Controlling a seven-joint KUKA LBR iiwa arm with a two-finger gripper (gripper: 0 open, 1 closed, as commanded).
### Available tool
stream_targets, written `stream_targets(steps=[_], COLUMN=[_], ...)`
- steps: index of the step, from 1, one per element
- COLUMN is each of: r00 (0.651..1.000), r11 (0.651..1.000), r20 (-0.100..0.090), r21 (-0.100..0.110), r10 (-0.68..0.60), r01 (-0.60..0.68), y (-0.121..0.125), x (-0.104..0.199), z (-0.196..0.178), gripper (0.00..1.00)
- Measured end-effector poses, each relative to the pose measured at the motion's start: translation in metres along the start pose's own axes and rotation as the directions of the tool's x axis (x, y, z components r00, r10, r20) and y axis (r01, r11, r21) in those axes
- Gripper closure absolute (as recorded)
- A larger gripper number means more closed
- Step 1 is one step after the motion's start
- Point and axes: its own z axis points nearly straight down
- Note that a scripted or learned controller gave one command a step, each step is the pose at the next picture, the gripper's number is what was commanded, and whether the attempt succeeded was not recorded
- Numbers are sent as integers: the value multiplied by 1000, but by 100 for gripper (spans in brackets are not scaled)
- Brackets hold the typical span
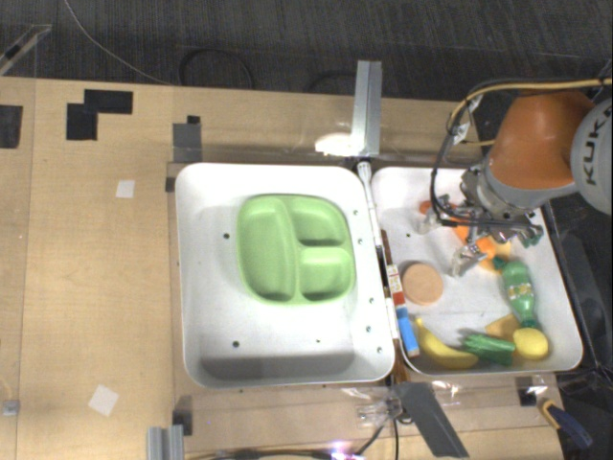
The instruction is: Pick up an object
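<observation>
My gripper (pixel 471 254) hangs low in the right bin (pixel 402 188), under the arm's orange band. It hovers over an orange piece (pixel 490 247) near the bin's middle right. A round tan disc (pixel 422 283) lies just left of it. A green bottle (pixel 517 290) lies below and to the right. At the bin's front edge rest a banana (pixel 442 350), a dark green vegetable (pixel 490 347), a yellow lemon (pixel 531 343) and a blue marker (pixel 406 333). The arm hides how the fingers stand.
The left bin (pixel 206 343) holds a light green divided tray (pixel 292 247). A metal post (pixel 368 113) stands behind the seam between the bins. Black cables loop off the wrist over the right bin's back edge.
</observation>
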Motion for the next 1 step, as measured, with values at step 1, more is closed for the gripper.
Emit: stream_targets(steps=[1], r00=[1000], r11=[1000], r20=[16], r21=[7], r10=[1], r01=[-1], y=[-1], x=[-5], z=[-16], gripper=[100])
